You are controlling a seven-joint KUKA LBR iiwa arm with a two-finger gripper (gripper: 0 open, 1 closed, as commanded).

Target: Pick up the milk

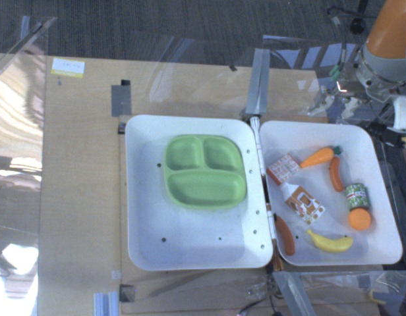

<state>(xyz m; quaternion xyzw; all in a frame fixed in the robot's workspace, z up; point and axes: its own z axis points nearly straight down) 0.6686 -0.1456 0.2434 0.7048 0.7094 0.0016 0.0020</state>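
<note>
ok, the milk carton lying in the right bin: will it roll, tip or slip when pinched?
The milk carton lies on its side, flat faces, so it likely won't roll or tip. It looks like a small toy box, probably light and fairly stiff. Its glossy-looking faces may slip, and a sausage beside it could get nudged.

A green divided plate [205, 172] sits in the left bin [144, 242]; a carrot [318, 157], banana [330, 242] and sausages [285, 236] lie in the right bin [381, 242].
</note>
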